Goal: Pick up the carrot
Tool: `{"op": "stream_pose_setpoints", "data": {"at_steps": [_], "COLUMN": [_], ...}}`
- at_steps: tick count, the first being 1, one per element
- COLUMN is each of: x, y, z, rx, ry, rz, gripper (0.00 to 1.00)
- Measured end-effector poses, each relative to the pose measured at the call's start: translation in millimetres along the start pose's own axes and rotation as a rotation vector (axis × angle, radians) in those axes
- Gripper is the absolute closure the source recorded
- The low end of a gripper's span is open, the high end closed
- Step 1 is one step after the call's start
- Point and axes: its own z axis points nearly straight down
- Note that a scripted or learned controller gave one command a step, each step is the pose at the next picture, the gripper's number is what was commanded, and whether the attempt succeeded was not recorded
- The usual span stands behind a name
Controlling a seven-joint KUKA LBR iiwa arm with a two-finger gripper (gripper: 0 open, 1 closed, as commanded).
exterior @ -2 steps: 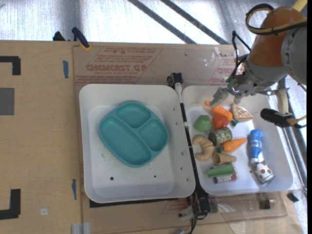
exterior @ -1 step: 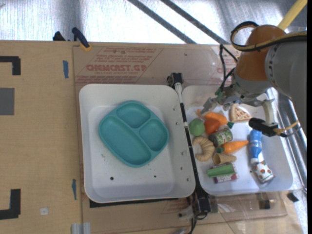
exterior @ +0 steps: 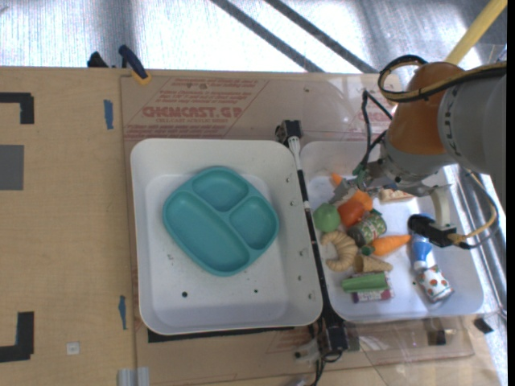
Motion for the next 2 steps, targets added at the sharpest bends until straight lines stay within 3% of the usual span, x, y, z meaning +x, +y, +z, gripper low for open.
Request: {"op": "stream_pose_setpoints", "data": {"at_steps": [1, 2], "x": [-1.8, 41.1], "y": [3.3, 53.1], "z": [-13.7, -100.1], "rx": [-0.01, -0.001], "ry": [-0.007, 0.002], "rz": [0.0, 0.16], "gripper": [1.0, 1.0]}}
